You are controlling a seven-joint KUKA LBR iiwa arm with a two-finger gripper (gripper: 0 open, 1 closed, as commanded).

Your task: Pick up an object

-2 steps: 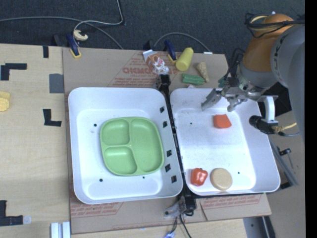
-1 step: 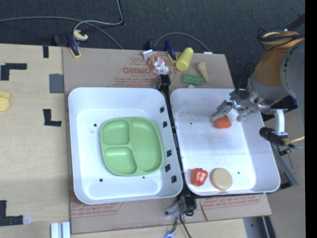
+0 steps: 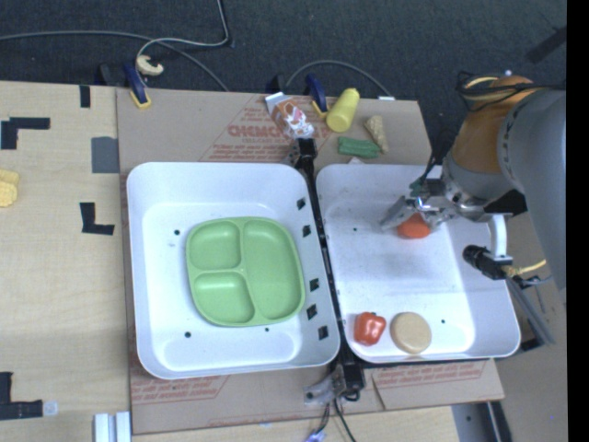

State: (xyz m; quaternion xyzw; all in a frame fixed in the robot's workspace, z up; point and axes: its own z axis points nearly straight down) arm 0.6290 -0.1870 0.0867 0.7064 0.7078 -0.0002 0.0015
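Left bin [image 3: 147, 247]: a shallow white tray on the cardboard-covered bench, touching the right bin along a shared middle wall.
In the left bin: one green plate [image 3: 245, 272] with three sections, lying flat near the middle, slightly toward the near side.
Right bin [image 3: 386, 265]: the same white kind, with scuffed grey marks on its floor.
In the right bin, far right part: an orange-red ball [image 3: 415, 229], round and tomato-like, partly covered by the gripper.
In the right bin, near edge: a red pepper [image 3: 369, 328] toward the near left corner, and just to its right a round tan biscuit [image 3: 411, 331]; the two sit close together, whether touching I cannot tell.
Behind the bins, on the cardboard: a yellow bottle [image 3: 343, 109] lying tilted, a green block [image 3: 358, 148] near the right bin's far edge, a tan corn-like piece [image 3: 376, 133] beside it, and a small printed packet [image 3: 290, 115] near the bins' shared far corner.
Far left of the bench: a yellow item [image 3: 7, 190], cut off by the edge.
Arm: grey with an orange band, reaching in from the right over the right bin's far right corner.
Gripper [image 3: 413, 215]: low in the right bin, right over the orange-red ball and apparently touching its top.
Gripper opening: cannot tell; the metal parts blur together.
Hold: no object clearly seen gripped.
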